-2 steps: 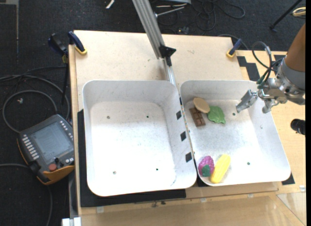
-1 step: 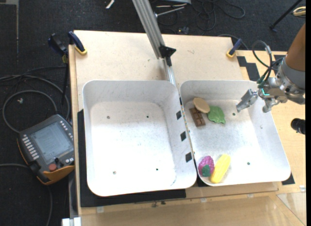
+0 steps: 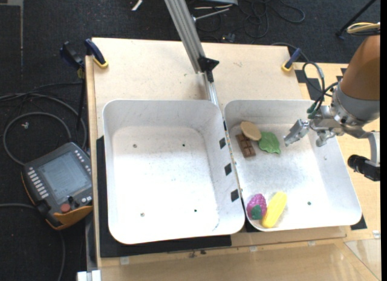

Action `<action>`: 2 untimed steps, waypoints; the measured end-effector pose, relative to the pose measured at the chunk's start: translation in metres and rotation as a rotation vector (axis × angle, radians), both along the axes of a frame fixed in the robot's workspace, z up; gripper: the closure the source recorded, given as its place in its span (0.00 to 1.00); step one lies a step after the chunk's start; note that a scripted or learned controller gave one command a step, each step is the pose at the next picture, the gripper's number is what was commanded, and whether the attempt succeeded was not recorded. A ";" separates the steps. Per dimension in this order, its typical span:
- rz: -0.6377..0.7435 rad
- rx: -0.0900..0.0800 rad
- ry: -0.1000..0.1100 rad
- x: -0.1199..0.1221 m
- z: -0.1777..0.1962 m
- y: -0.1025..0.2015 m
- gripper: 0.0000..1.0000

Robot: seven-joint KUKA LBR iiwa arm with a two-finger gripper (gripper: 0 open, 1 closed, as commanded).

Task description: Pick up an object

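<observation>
Two shallow white bins sit side by side on a pale wooden bench (image 3: 151, 68), seen from above at a slant. The left bin (image 3: 121, 116) has a bare floor with a few small dark dots. The right bin (image 3: 314, 177) holds every loose item. Taking that bin as a clock face, a tan rounded piece (image 3: 250, 130) lies at about eleven o'clock, with a brown chocolate-like bar (image 3: 245, 147) touching it just below and a green leaf-shaped piece (image 3: 270, 142) just beside both, toward the centre. At about seven o'clock, against the near rim, a yellow banana-like piece (image 3: 274, 208) lies tilted, with a small pink and green berry-like piece (image 3: 256, 205) touching its left side. The arm enters from three o'clock, its grey body and orange band at the frame's edge, and its gripper (image 3: 306, 132) hangs over the bin at about one o'clock, near the green leaf-shaped piece but apart from it. One metal finger (image 3: 295, 133) points toward the leaf and another (image 3: 321, 139) sits apart on the arm side, so the gripper appears spread fairly wide, and nothing shows between the fingers. Judging from this, the pick is at its approach stage: no object is lifted or gripped yet. Still left are choosing a target, likely the nearby cluster at eleven o'clock, lowering over it, closing, and raising it clear.
</observation>
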State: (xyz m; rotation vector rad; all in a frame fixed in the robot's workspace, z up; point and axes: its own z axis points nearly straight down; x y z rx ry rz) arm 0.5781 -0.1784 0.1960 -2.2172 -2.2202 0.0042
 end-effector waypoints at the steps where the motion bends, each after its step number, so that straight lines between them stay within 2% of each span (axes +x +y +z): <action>1: -0.001 0.000 0.000 0.000 -0.043 0.002 0.00; 2: -0.002 0.000 0.001 -0.001 -0.097 0.003 0.00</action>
